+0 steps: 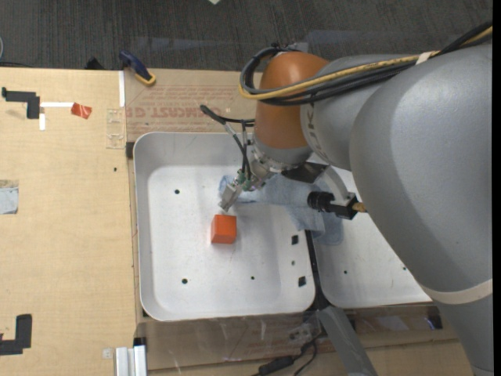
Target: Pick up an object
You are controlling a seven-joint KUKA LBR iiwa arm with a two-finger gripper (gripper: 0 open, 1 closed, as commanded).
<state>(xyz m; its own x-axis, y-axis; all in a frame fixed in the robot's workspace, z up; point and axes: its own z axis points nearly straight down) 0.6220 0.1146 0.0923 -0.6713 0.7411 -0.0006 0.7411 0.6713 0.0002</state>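
Observation:
An orange block (224, 229) lies on the floor of the left white bin (168, 280), near the bin's middle. My gripper (230, 196) hangs just above and behind the block, its tip a short way from the block's top edge. Nothing of the block is covered by it. A pale blue, cloth-like thing (319, 219) lies partly under the arm and drapes over the wall between the two bins. The grey arm with its orange band (286, 104) comes in from the right and hides much of the right bin.
The right white bin (368, 276) shows below the arm. A cardboard sheet (184, 104) lies behind the bins, with a blue clamp (137, 67) at its corner. A wooden board (63, 225) with a small red piece (81, 110) is on the left.

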